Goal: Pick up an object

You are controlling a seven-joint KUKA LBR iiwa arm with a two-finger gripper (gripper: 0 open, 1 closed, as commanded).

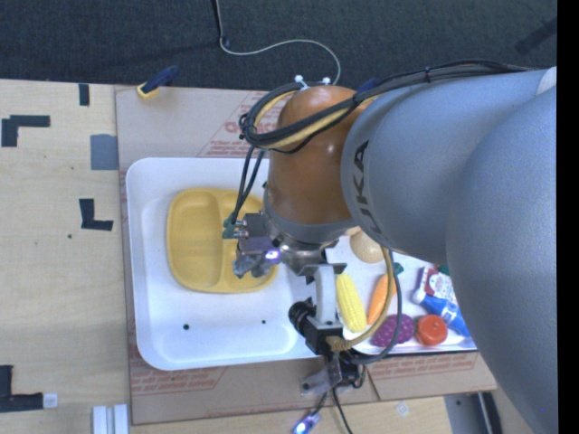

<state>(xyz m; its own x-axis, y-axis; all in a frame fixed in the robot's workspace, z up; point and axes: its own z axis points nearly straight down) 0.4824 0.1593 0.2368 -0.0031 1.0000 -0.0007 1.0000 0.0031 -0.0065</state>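
Above the left bin [154, 333], we hover our gripper [256, 259] over the yellow divided plate's [194, 238] right edge; whether it's parted or closed, we cannot tell. The plate looks light, stiff and slick; its raised rim seems the best hold.

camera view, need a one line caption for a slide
KUKA arm reaches in from the right over two white bins, above a yellow divided tray, with toy corn, carrot and grapes alongside.
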